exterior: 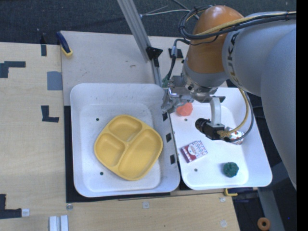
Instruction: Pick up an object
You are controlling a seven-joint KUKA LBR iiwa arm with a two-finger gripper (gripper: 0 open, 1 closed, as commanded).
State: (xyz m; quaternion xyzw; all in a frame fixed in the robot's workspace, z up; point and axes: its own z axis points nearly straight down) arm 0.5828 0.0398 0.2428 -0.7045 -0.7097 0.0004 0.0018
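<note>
Leftmost, left bin [84,129]: one yellow divided plate [128,147], lying flat. Next, end effector [169,102]: over the divide between the bins, at the far-left corner of the right bin [255,172]. How far open, and whether it grips anything, cannot tell. Just beside it, orange lump [184,109]. Nearer the front, red-and-white packet [193,151]. Rightward, green ball [230,169].

I see a plain yellow divided plate [127,147] in the left white bin [77,129]. The right white bin [252,174] carries a salmon-orange lump [184,109], a red packet [193,151] with white print, and a dark green ball [230,169]. The arm [262,52] is grey with an orange band [214,28]. The tabletop [29,143] is pale tan, marked with dark tape patches [47,113].
</note>
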